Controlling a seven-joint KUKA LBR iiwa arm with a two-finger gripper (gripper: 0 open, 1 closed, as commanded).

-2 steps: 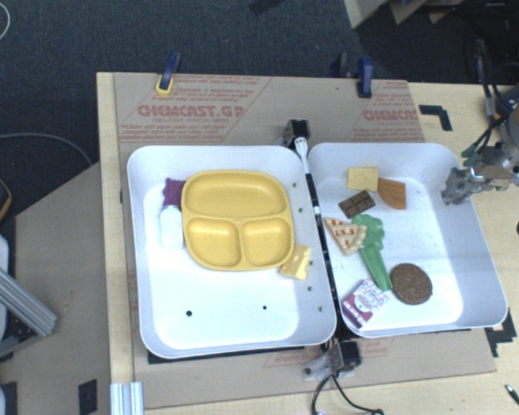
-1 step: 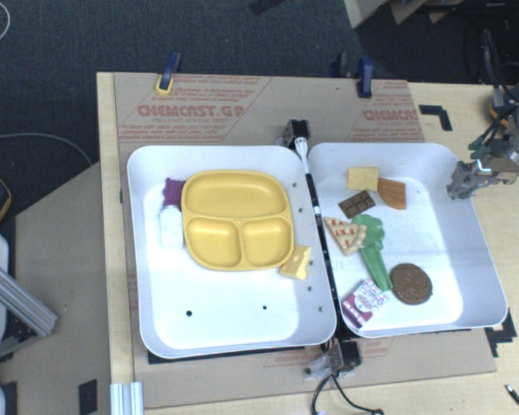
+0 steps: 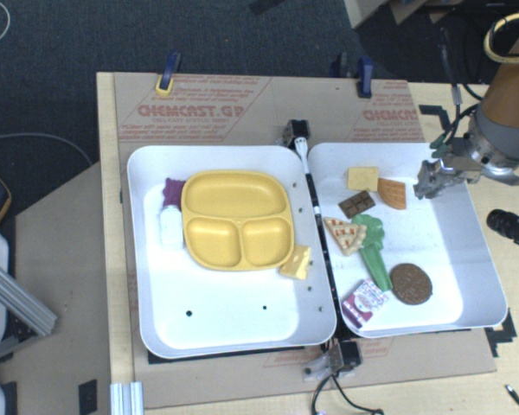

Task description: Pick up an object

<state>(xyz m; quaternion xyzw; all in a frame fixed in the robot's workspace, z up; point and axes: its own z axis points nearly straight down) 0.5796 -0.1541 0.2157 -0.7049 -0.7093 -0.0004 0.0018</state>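
Gripper hovers over right bin, nothing visibly held; can't tell its state. Nearest target: orange wedge just left of it, beside yellow block. Likely light, stiff toy food; you'd grip across short sides, may slip

Arm cut off at right edge; purple item half-hidden by yellow tray.

Probably a lab: clamped bench, loose cables.
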